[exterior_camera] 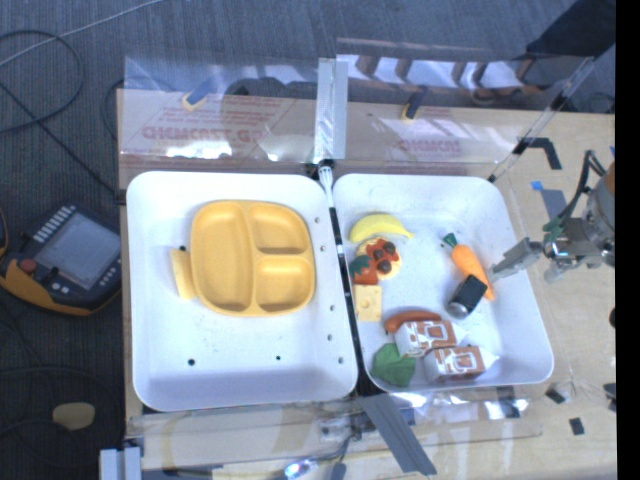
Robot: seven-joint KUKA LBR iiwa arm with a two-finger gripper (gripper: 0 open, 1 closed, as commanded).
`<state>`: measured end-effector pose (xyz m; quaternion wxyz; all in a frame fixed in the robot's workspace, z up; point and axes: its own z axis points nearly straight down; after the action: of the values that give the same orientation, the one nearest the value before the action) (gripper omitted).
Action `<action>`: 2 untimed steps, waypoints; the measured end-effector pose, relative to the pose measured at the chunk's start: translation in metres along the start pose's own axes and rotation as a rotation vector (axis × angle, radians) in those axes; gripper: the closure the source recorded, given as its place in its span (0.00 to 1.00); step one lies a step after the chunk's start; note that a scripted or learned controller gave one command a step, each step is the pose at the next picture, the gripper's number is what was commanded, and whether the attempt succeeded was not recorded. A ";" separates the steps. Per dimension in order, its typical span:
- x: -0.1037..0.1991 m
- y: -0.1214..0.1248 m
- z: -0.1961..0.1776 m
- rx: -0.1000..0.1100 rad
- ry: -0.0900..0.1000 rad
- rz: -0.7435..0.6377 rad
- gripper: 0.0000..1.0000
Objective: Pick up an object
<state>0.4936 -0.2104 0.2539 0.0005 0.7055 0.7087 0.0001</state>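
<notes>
The right bin holds several toy foods. A yellow banana lies at its upper left, with a round red-topped piece and a yellow cheese slice below it. An orange carrot lies near the middle, and a black cylinder touches its lower end. A red sausage, two small cartons and a green leaf sit along the front. My gripper is at the bin's right rim, just right of the carrot, and holds nothing that I can see.
The left bin carries a yellow divided plate. A handheld controller lies on the floor at the left. Clear plastic sheeting and tape run along the back of both bins.
</notes>
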 end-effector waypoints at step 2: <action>0.019 0.070 0.088 0.004 0.000 0.144 0.00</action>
<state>0.5637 -0.1908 0.1661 -0.0007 0.7547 0.6560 -0.0014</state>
